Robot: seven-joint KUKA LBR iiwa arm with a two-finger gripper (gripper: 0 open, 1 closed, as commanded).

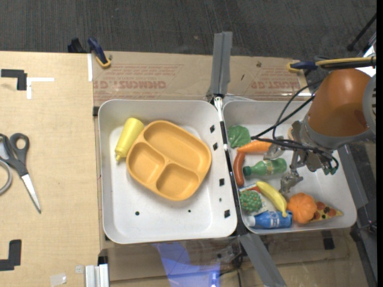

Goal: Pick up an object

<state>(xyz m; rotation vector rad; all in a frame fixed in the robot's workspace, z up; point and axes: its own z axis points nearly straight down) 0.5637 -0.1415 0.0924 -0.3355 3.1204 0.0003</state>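
Observation:
The right bin (344, 187) holds several toy foods. A green bottle (262, 169) lies in its middle, with a red sausage (239, 166) to its left and an orange carrot (257, 146) above it. A green leafy piece (238, 136) sits at the back left. Along the front lie a yellow banana (272, 195), a blue bottle (272, 221), an orange pumpkin (301, 207) and a pizza slice (326, 211). My gripper (289, 173) hangs low over the bin, right at the green bottle's right end and just above the pumpkin.
The left bin (119, 211) holds a yellow divided plate (166, 159) and a yellow squeeze bottle (127, 137). A speckled green and red piece (251, 201) lies by the banana. Scissors (21, 166) rest on the bench at far left. Black cables (287, 121) trail from the wrist.

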